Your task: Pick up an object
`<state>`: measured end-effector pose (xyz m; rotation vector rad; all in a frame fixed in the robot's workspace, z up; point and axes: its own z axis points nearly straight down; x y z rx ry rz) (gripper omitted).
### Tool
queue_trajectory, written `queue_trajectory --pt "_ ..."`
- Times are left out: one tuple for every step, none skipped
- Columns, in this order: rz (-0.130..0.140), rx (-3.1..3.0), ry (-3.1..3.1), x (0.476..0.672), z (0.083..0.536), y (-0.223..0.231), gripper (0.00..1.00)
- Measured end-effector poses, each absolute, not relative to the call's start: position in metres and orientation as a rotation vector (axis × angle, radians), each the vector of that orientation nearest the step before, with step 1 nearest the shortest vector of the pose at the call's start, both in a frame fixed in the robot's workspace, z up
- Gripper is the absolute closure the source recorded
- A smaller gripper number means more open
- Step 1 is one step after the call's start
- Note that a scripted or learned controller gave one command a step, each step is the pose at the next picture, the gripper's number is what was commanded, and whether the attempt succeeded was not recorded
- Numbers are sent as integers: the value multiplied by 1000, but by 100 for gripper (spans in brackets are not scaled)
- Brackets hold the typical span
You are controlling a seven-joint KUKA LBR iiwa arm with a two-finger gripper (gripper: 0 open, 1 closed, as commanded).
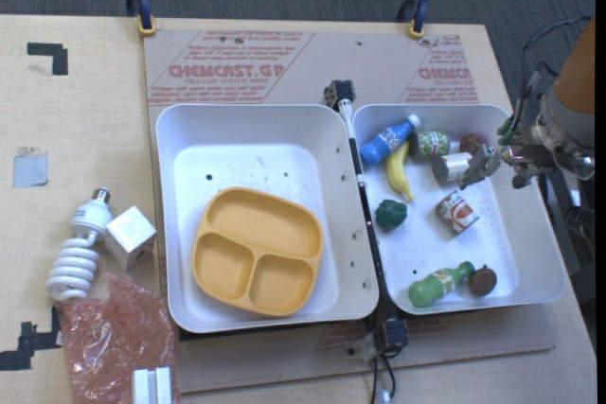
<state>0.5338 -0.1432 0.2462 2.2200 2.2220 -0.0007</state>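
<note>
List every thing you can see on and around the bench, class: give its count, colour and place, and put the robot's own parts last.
Bins: 2, white, side by side on the bench.
Divided plate: 1, yellow-orange, in the left bin.
Bottle: 1, blue with white cap, right bin, far left.
Banana: 1, yellow, right bin, beside the blue bottle.
Green lump: 1, dark green, right bin, left side.
Small carton: 1, white and red, right bin, middle.
Green bottle: 1, right bin, near edge.
Brown ball: 1, at the green bottle's end.
Light bulb: 1, white spiral, left of the bins.
Clamps: 2, blue and yellow, far edge of the board.
Gripper: 1, grey, over the right bin's far right.
</note>
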Motion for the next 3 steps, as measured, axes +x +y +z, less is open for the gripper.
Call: queue_trajectory --pt "-1 2222 2220 572 146 -155 0" --pt "-1 2223 2221 559 92 -120 0" --pt "0 2223 2218 560 103 -121 100"
